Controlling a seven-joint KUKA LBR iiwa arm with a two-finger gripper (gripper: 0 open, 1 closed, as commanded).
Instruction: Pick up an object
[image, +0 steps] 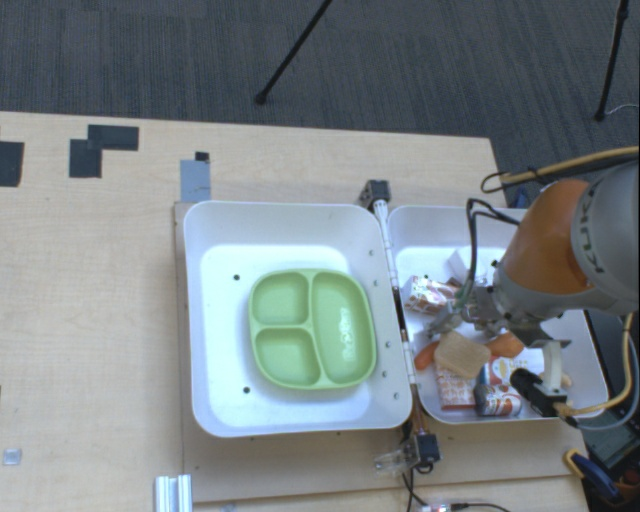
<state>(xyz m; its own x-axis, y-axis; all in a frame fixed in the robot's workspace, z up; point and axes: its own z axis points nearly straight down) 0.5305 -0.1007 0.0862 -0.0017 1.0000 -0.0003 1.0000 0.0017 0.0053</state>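
Note:
The right bin (600, 385) holds a heap of small items. Among them are a red and white packet (430, 293), a tan bread-like slice (462, 355), an orange piece (427, 355), a second orange piece (506, 345), a small can (497, 402) and a flat red and white box (455, 390). My gripper (455, 318) hangs low over the middle of this heap, just right of the packet and above the tan slice. The wrist and the orange band (545, 245) hide the items behind it. Nothing shows as lifted.
The left bin (215, 330) carries a pale green divided plate (312, 328). A ridge with metal clamps (376, 192) separates the two bins. A black cable (480, 215) loops over the right bin's far edge. Wooden bench surrounds the bins.

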